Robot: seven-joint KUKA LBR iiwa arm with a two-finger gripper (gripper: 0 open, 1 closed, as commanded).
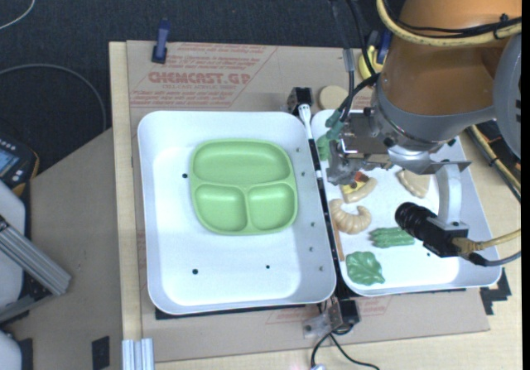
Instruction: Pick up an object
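Two white bins are seen; the pincer (pixel 352 163) is lowered over the right bin (pixel 431 277) beside a croissant (pixel 351 218), its opening impossible to tell.

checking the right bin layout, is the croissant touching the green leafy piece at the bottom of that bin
Apart. The camera view shows bare white bin floor between the croissant and the green leafy piece, which lies nearer the front rim of the right bin.

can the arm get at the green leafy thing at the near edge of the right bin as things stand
Probably yes. The green leafy piece lies flat in the right bin with bare floor around it, apart from the croissant and the other green piece. The arm hangs over the same bin.
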